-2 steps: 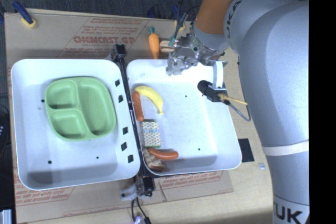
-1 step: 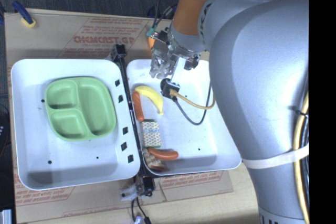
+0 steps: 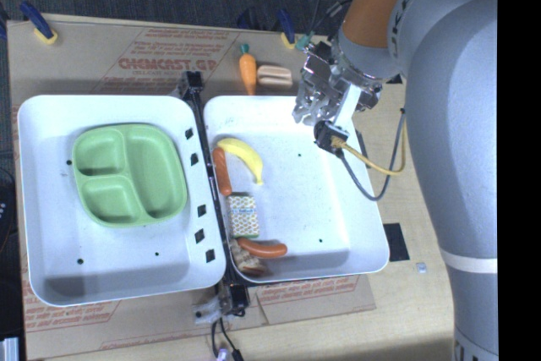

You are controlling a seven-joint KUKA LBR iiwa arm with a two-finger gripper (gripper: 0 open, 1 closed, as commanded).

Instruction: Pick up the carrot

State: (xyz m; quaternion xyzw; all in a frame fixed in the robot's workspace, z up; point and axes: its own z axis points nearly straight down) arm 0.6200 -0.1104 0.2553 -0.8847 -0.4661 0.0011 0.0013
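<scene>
From the camera view, the pincer (image 3: 311, 116) hangs over the far right part of the right bin (image 3: 355, 216), near its far rim; whether it is released or clenched I cannot tell, and nothing shows between its tips. The carrot (image 3: 247, 70) lies outside the bins on the table (image 3: 127, 46), just beyond the right bin's far rim, near the table's far edge, with a tan block (image 3: 275, 77) just beside it. Inside the right bin, along its left wall, lie a banana (image 3: 242, 156), a sausage (image 3: 222, 172), a checkered item (image 3: 243, 216) and another sausage (image 3: 264, 248). The left bin (image 3: 38, 182) carries a green divided plate (image 3: 128, 174).
</scene>
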